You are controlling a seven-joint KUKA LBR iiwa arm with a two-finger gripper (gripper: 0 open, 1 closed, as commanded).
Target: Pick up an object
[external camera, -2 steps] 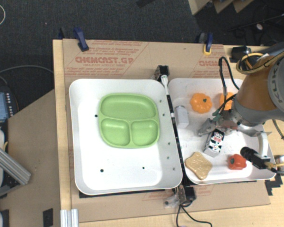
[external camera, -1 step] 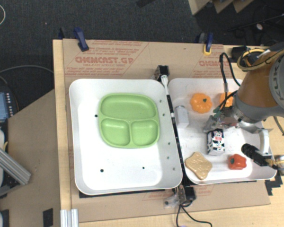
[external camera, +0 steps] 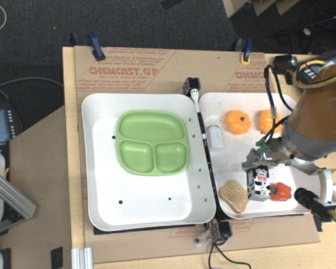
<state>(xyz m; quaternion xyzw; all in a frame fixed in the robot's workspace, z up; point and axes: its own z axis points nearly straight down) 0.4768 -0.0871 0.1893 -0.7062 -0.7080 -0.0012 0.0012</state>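
The right bin [external camera: 235, 102] holds several small things. An orange pumpkin-like ball [external camera: 237, 121] lies at the back, and a second orange one [external camera: 265, 120] beside it is partly hidden by the arm. A small white piece [external camera: 215, 136] lies near the left wall. At the front are a tan bread-like lump [external camera: 234, 195], a red piece [external camera: 280, 191] and a black-and-white object [external camera: 259, 185]. My gripper [external camera: 259, 162] hangs low over the front of this bin, directly above the black-and-white object; I cannot tell whether it touches it.
The left bin [external camera: 101, 195] carries a green divided plate [external camera: 153, 142]. The grey and orange arm [external camera: 316, 116] covers the right bin's right side, with black cables looping over it. Clamps sit on the board's far edge.
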